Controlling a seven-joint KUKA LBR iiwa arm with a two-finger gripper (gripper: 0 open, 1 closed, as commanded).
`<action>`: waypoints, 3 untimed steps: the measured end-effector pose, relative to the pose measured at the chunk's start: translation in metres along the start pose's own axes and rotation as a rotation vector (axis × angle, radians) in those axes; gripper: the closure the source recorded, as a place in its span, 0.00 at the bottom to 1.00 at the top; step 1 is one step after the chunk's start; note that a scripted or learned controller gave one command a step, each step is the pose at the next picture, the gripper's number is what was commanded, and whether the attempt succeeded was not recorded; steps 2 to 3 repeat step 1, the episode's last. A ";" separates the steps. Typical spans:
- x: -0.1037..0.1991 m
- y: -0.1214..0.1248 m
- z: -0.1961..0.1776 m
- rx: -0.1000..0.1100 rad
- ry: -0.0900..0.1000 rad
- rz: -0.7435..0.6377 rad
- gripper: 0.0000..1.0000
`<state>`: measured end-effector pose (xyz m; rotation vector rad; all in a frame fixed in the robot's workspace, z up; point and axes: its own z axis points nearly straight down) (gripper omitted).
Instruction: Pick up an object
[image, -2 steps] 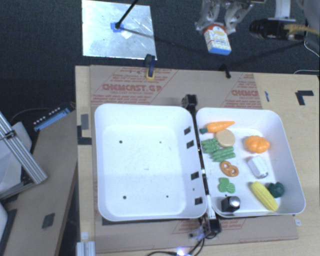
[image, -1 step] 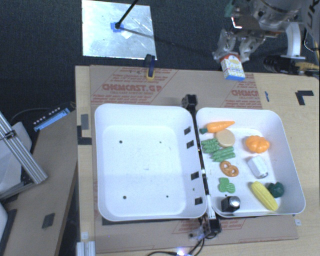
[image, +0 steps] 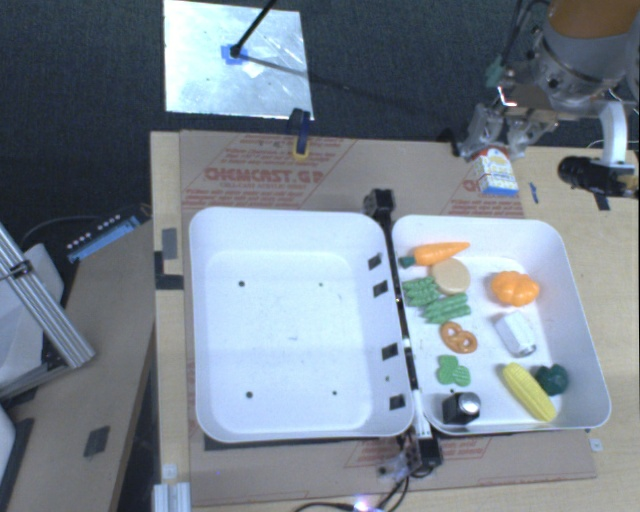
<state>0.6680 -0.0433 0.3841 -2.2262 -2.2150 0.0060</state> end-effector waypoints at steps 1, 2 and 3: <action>0.110 -0.029 0.094 0.003 0.004 -0.015 1.00; 0.110 -0.029 0.094 0.003 0.004 -0.015 1.00; 0.110 -0.029 0.094 0.003 0.004 -0.015 1.00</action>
